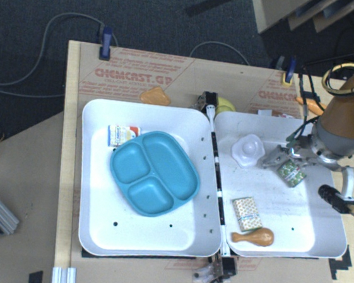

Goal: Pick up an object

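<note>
We see the tool [287, 158] low over the far part of the right bin [324, 246], hanging from the grey arm [345, 119] that enters from the right with its orange band above the wrist. Its fingers stand apart, one reaching left toward a clear plastic cup [248, 150] and one by a small green-patterned packet [292, 173]. The packet lies just under and beside the tool; we cannot tell whether the tool touches it, and nothing is clamped between the fingers.

Nearer the front of the same bin lies a small patterned box [246, 212], and just in front of it a brown pear-shaped object [254, 237], the two close together.

In the left bin [91, 223] a blue divided plate [154, 172] lies near the middle, with a small white-and-red carton [120, 134] partly tucked under its far left edge.

Beyond the bins, on the surface [67, 157], we see an orange lump [155, 95] and a yellow-green ball [224, 106] near the clip where the bins meet
</note>
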`<state>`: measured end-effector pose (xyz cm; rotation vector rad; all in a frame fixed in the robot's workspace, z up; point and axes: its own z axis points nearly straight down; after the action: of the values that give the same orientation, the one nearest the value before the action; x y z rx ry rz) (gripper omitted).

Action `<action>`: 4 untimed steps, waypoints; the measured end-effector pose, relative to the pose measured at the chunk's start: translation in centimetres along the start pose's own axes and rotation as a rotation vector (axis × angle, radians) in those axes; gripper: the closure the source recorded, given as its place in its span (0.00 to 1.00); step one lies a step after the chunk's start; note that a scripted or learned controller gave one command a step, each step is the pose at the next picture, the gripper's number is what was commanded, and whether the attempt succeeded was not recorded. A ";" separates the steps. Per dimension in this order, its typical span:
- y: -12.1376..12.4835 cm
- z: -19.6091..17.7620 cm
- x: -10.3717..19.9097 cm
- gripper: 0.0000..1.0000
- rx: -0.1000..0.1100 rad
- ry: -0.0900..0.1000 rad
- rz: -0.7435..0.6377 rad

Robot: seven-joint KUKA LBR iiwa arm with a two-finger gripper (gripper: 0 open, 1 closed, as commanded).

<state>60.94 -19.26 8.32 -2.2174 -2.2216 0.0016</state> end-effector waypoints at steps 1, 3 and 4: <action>0.0 -1.2 -0.1 1.00 -0.003 -0.001 0.002; -4.9 -4.5 -3.3 0.00 0.000 -0.001 0.005; -8.7 0.1 0.5 0.00 0.003 0.002 0.002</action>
<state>52.21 -18.80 8.23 -2.2172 -2.2170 0.0025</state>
